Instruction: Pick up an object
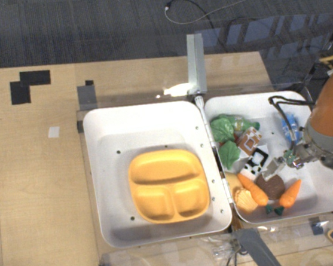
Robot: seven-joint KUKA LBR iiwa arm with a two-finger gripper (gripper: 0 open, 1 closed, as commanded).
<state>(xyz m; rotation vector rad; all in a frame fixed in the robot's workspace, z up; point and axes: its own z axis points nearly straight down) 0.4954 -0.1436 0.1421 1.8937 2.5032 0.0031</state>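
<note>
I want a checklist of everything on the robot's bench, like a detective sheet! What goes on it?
Surface: wooden bench bearing two white bins side by side, left bin and right bin.
Job's things: in the right bin, two toy carrots, green leafy toys, a brown block, a black-and-white patterned piece and a blue item, piled close together.
Clutter: yellow divided tray in the left bin.
Grippers: pincer over the right bin; finger state unclear.
Cables: black cable looping over the right bin; another on the floor.
Surroundings: dark carpet; black markers on the bench.
</note>
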